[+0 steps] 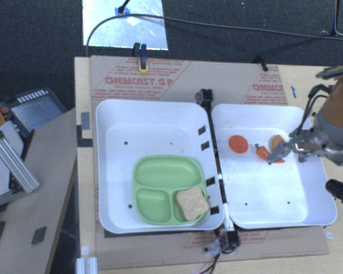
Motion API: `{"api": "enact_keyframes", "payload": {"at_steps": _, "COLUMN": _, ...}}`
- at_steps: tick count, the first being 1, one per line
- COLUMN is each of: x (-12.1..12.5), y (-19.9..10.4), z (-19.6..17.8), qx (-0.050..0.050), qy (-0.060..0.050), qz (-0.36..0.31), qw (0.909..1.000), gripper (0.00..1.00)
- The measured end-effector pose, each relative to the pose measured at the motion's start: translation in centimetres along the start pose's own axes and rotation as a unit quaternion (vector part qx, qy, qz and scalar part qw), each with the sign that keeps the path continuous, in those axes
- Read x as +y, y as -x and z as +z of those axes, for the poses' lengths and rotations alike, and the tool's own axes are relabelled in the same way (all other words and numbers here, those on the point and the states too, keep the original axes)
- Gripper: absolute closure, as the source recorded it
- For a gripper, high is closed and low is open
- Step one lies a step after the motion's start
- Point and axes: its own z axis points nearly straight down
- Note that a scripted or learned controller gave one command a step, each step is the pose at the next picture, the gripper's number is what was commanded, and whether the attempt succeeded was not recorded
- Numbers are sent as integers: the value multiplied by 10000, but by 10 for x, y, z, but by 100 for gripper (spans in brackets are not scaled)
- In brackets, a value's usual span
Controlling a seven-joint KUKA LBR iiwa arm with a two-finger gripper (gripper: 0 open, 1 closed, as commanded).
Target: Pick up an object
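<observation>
**Pincer low over the small pieces in the right bin**

Pincer point(279, 150) sits low in the right bin point(263, 216), toward that bin's three o'clock side, right at a small orange-red piece point(263, 151); whether it grips anything I cannot tell. An orange disc point(238, 144) lies just beside, at nine o'clock from it. This looks like the reach-and-grasp step; next it likely needs a firm close and a straight lift. The board point(160, 79) under the bins reads "CHEMCAST GP" in red.
</observation>
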Motion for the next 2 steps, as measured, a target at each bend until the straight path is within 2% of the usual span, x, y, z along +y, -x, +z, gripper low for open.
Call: {"api": "enact_keyframes", "payload": {"at_steps": 2, "x": 1, "y": 2, "z": 114, "qx": 4, "qy": -13, "qz": 8, "qw": 10000, "gripper": 0}}
